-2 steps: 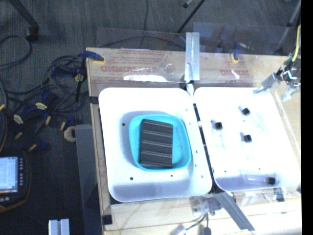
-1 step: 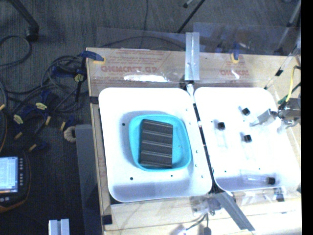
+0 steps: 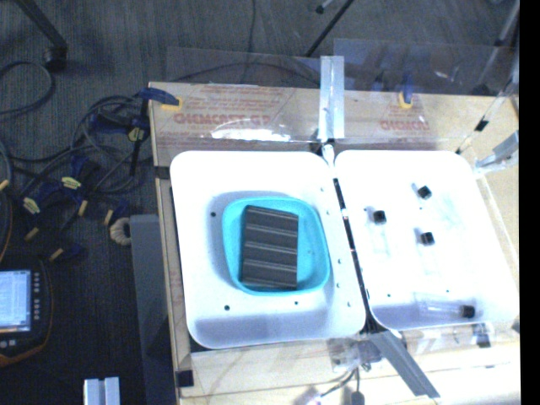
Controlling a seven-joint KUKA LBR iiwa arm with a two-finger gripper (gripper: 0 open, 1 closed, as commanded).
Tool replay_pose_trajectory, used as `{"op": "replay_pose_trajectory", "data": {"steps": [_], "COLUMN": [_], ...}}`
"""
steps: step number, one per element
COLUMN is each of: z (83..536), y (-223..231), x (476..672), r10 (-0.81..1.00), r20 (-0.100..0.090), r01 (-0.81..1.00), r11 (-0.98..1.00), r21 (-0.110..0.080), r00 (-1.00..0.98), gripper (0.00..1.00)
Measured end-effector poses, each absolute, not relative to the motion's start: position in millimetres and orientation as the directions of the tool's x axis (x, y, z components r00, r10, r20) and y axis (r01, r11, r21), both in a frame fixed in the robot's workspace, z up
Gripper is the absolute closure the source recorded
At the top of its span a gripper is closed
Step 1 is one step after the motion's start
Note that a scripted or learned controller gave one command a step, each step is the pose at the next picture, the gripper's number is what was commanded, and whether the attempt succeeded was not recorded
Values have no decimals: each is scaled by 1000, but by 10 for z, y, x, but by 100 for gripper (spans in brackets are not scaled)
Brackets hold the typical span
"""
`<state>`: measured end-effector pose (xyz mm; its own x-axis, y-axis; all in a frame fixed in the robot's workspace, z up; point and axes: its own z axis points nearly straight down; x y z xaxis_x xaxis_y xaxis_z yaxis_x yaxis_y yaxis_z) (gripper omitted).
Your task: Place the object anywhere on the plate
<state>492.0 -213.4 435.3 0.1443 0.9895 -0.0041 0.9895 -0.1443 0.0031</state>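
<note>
A light blue plate [image 3: 314,247] sits in the middle of the left white bin [image 3: 198,226]. A dark grey ribbed rectangular block [image 3: 270,246] lies flat on the plate, roughly centred, its long side running front to back.
The right white bin [image 3: 472,260] holds three small black pieces [image 3: 379,217] [image 3: 423,192] [image 3: 427,238] and a clear tube with a black cap [image 3: 447,310] near its front edge. Clear panels stand behind the bins. Cables and clamps lie on the floor at left.
</note>
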Motion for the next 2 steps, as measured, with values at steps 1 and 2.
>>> {"op": "replay_pose_trajectory", "data": {"steps": [1, 2], "z": [3186, 4165], "y": [-2062, -2122], "x": [4849, 5096], "r10": [979, 950], "r20": [-1, -3], "r01": [979, 950], "r11": [-206, -311], "r21": [-1, 2], "r00": [206, 311], "gripper": [0, 0]}}
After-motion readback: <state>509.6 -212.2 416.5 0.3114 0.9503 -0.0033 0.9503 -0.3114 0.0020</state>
